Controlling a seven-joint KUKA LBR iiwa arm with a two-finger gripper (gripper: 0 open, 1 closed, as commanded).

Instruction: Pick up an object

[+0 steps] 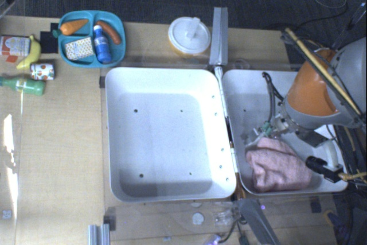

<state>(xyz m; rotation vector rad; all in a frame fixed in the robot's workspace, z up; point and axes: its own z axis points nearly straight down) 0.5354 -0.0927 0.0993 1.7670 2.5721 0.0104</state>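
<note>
From the single overhead camera view, you look down at a slant on a pale wooden bench (57,169) carrying two shallow white plastic bins side by side. The left white bin (166,192) lies bare inside. The right white bin (243,94) holds the one thing within reach: a crumpled pink cloth towel (278,166), bunched in the near half of that bin, toward its front wall.

The grey arm with its orange band (309,92) reaches in from the right and bends down over the right bin. Its gripper (265,132) sits just above the far-left edge of the pink towel, close to or touching the fabric. The wrist hides the fingertips, so you cannot tell how the gripper is set, and no fabric is visibly caught in it.

Well apart on the left of the bench sit a teal divided plastic tray (117,26) of toy food, a yellow toy banana (31,53), a small printed can (42,71) and a green toy bottle (26,85). A round white lidded container (189,35) stands behind the bins.

To do this grasp well, you would likely centre over a raised fold rather than the thin edge, press down into the cloth before closing, then lift straight up and check that fabric actually comes along.
</note>
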